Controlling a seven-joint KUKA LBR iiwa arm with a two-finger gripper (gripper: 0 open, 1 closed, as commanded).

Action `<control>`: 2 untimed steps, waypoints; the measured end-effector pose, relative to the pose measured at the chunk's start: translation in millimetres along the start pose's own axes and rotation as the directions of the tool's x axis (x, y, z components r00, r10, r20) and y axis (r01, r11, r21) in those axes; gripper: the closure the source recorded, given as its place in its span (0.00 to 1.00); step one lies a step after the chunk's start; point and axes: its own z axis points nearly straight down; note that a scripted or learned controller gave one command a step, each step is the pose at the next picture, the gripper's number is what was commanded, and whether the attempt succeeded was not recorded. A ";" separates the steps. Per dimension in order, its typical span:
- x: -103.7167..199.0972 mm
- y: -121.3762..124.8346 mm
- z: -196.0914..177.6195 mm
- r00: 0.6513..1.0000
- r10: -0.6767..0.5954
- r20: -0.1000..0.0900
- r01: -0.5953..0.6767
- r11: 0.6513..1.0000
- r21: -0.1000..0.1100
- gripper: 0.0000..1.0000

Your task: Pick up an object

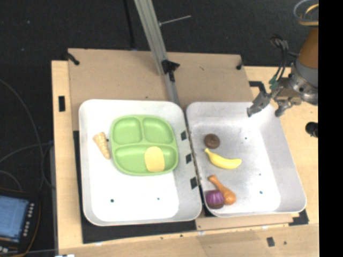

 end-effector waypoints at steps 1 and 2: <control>-0.1 -0.1 0.0 1.000 -0.001 0.001 0.001 1.000 0.000 0.00; 7.5 4.8 54.1 1.000 -0.001 -0.001 0.001 1.000 0.005 0.00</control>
